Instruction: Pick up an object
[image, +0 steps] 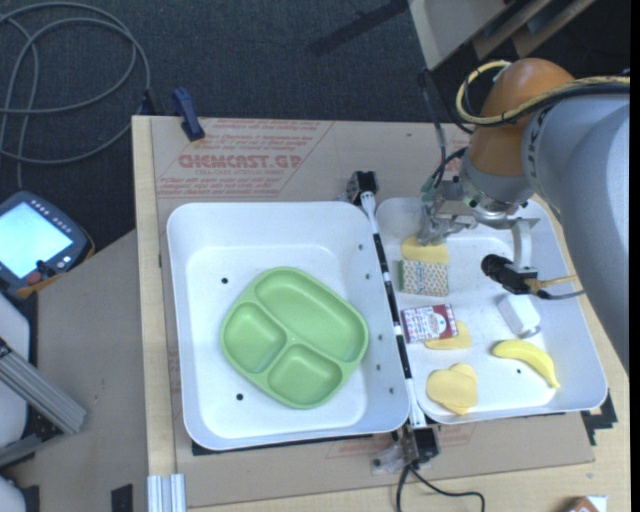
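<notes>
The gripper (437, 228) is lowered onto the cheese (426, 251); its grip cannot be told. A confirmed hold is needed before lifting.

We see a pale yellow wedge (426, 251) right at the gripper (432, 232), a green-and-white printed packet (424, 277) just below it, a red-and-white box (429, 322) further below, a yellow banana (528, 357) and a green divided plate (293, 336) well left.

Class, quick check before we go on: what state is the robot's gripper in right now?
Gripper: cannot be told. It is low in the right bin, at the top edge of the yellow cheese-like wedge.
</notes>
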